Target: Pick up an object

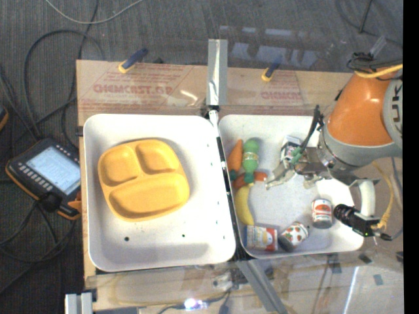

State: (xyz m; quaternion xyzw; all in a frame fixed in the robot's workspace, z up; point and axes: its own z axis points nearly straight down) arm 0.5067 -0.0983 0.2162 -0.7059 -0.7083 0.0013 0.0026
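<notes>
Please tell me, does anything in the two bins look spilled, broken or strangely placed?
Nothing stands out. The yellow tray lies flat in the left bin. The toy foods, such as the banana and carrot, lie loosely in the right bin.

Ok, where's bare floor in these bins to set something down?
Left bin: bare floor along its near edge and right side, around the yellow tray. Right bin: one open patch mid-floor, between the banana, the small can and the pincer. Its left wall, with carrot and green item, and near edge are crowded.
</notes>
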